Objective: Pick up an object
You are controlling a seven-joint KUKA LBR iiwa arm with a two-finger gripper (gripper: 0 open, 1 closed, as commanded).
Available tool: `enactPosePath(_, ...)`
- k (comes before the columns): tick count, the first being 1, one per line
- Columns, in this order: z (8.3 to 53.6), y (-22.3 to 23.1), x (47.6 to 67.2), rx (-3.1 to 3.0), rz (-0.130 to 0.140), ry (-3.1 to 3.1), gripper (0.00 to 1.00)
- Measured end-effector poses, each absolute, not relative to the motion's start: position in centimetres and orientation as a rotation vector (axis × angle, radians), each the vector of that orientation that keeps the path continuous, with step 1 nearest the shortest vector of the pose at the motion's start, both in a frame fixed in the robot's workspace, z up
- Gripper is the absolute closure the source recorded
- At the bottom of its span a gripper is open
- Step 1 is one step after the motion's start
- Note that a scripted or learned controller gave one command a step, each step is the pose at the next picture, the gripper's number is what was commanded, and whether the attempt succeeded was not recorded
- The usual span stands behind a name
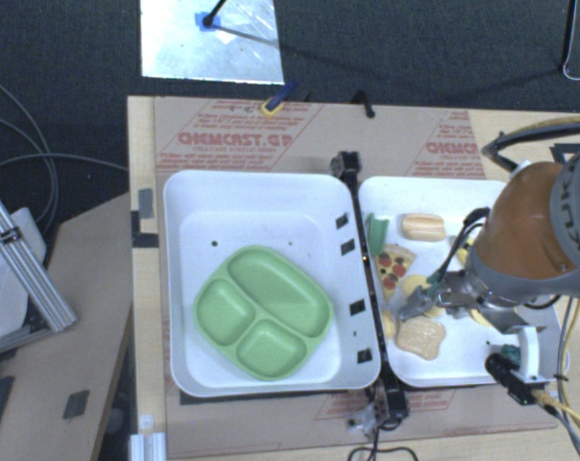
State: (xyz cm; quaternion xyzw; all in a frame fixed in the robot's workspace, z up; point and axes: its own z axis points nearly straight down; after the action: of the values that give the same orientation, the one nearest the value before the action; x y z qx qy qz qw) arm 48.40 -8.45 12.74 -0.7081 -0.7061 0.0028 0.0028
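Jaws (pixel 417 303) low in the right bin (pixel 463 377), tips hanging over its left half; whether they are spread or closed I cannot tell at this slant, and I see nothing between them.

Desk (pixel 108 257) carries cardboard (pixel 232 133) with red print, and both bins sit on that, side by side, touching along a black divider.

Left bin (pixel 261 195): one green tray (pixel 261 310) with three compartments, lying flat, nearer the front wall.

My arm (pixel 530 233), orange band up, reaches in from the right and covers the right half of the right bin.

Right bin, items near my jaws:
- bread slice (pixel 422 338), tan, flat, just below the tips, close or touching; cannot tell which.
- bun (pixel 422 226), pale, near the back wall, well apart from me.
- pizza slice (pixel 394 265), red dots, between bun and bread.
- yellow piece (pixel 413 286) just beside the tips, partly hidden.
- green piece (pixel 377 233) by the divider.
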Motion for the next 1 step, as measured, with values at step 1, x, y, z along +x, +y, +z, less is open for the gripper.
enactPosePath(1, 8.21, -11.23, 52.25, -2.223, 0.0, -2.223, 0.0)
